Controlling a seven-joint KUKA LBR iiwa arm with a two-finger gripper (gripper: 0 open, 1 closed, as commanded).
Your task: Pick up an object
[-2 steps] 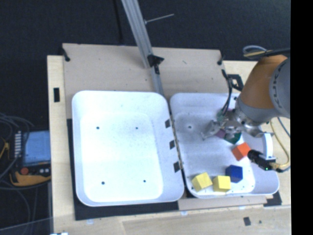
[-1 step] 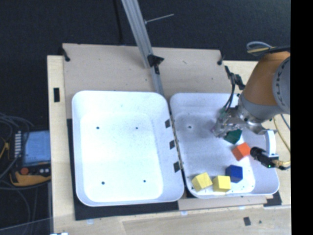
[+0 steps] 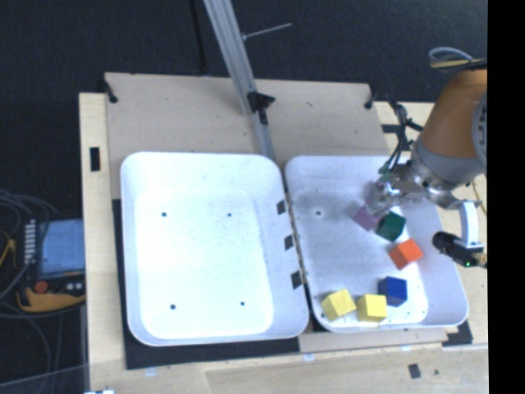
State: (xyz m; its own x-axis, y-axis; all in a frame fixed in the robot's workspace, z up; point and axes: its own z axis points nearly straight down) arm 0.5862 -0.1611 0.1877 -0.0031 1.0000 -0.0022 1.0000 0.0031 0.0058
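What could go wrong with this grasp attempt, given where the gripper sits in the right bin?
1. The gripper sits over the purple block, which lies right against the green block; closing there may catch an edge or nudge both instead of gripping one.
2. The orange block lies just beyond the green one, so a push could shift it too.
3. The blocks are near the right bin's far side, so the arm may crowd that wall.
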